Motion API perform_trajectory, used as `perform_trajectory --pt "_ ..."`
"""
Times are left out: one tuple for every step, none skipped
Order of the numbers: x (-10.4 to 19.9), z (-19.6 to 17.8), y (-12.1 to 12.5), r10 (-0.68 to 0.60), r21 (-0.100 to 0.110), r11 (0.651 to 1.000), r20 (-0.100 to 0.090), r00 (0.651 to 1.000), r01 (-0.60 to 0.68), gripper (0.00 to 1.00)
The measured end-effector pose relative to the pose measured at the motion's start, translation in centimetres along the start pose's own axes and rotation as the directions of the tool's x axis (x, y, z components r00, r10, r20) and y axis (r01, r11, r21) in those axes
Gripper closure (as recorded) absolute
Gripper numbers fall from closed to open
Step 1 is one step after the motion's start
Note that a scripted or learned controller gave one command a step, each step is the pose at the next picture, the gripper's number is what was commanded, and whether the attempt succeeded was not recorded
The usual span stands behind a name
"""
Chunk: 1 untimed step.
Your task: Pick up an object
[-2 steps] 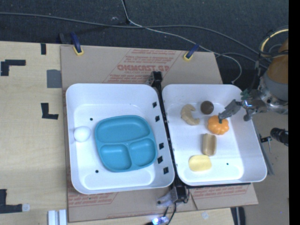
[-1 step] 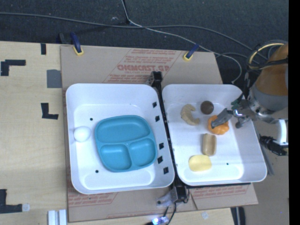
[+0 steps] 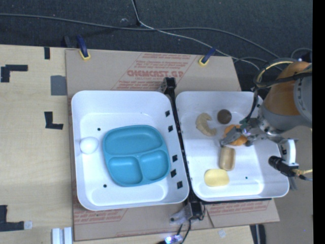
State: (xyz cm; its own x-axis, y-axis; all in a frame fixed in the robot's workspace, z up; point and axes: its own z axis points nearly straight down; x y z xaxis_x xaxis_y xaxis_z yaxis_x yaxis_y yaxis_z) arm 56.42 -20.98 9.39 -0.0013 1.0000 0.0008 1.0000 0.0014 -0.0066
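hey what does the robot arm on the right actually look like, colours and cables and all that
The arm is a rounded grey body with a broad orange band above the wrist. A yellow cable and a dark one loop over its top. It narrows to a grey metal gripper with small dark parts near the tip. A white bracket with a black fitting hangs off its lower side.

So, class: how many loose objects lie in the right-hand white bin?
5 visible: a curved beige piece, a dark round ball, an orange item by the gripper, a tan cylinder and a yellow piece. The arm may hide more.
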Motion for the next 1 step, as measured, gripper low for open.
perform_trajectory --pt "0.00 -1.39 0.12 -0.001 -0.004 1.000 0.001 1.000 0.001 1.00"
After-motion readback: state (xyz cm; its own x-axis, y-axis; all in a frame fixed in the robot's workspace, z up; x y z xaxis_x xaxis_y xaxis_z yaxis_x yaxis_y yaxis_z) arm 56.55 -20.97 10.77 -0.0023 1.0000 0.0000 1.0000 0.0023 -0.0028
